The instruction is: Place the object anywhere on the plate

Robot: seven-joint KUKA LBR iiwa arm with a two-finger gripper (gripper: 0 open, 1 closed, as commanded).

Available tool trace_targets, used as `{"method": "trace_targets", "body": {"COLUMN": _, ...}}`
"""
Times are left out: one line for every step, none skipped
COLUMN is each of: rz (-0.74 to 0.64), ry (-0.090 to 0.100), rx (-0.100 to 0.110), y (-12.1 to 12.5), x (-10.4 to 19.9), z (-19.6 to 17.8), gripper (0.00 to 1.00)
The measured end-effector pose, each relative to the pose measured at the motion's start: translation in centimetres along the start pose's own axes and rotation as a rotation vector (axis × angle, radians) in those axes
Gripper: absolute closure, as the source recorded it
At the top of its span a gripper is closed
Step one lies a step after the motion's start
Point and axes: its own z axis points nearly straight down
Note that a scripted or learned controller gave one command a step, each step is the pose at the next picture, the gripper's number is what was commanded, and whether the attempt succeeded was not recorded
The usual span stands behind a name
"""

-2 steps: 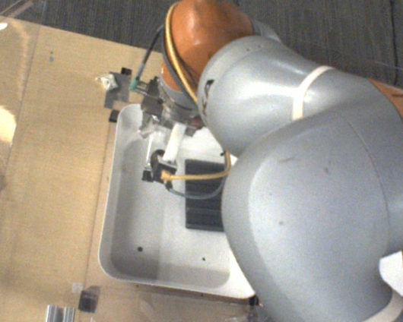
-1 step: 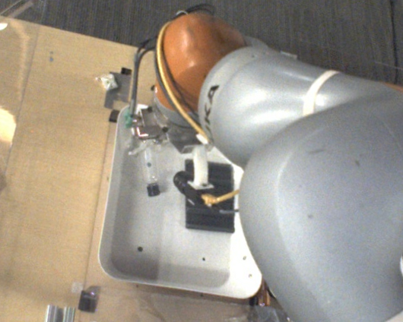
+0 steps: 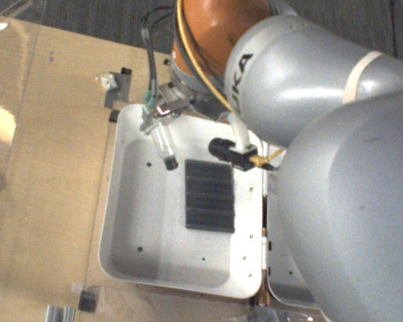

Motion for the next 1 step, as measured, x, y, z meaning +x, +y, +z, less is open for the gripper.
{"method": "trace_targets", "body": {"rz": -0.752, "ry": 0.001, "rx": -0.002, "y": -0.01, "x": -0.47, "z": 3.5, "gripper": 1.0}}
